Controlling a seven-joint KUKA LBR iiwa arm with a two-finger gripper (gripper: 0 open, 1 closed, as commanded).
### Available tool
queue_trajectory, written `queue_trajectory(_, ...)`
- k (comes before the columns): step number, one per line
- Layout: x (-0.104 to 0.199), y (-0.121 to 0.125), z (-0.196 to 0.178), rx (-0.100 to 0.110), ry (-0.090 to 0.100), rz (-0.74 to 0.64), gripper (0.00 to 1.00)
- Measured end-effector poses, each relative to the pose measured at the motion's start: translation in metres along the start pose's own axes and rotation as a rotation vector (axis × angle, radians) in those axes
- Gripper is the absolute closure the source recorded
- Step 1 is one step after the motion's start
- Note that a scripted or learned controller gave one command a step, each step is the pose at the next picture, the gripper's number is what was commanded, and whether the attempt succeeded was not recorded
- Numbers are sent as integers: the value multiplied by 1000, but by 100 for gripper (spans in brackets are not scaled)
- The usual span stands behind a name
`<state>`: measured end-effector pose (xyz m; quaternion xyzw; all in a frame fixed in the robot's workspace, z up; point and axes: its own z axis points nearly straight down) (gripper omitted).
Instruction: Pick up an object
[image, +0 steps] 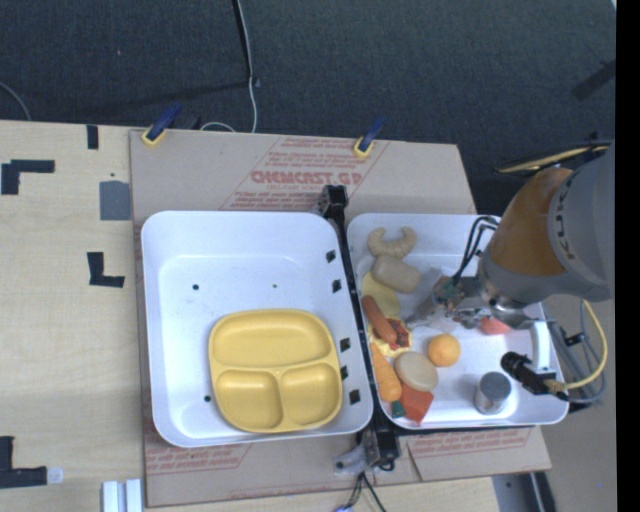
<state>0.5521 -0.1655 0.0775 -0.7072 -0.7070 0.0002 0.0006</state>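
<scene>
Camera view: gripper (447, 298) low in the right bin (520, 412), arm body covering it, can't tell how far open or whether anything is held. Nearest target is the orange ball (443, 350), just below it, mid-bin beside the toy-food pile. Small, round, smooth; probably light hard plastic that rolls and slips. Pinch across its widest part.

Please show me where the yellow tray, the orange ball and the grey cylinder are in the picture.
yellow tray (275, 378): camera view, ridge where its compartments meet.
orange ball (443, 350): camera view, middle of its top.
grey cylinder (490, 391): camera view, its upper face.
</scene>
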Motion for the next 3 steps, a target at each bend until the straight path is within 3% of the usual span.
queue_trajectory(1, 27, -46, -6, -5, -4, 2, 0)
queue_trajectory(2, 27, -44, -14, 1, 2, 0, 100)
queue_trajectory(3, 133, -45, -108, -2, 4, -13, 100)
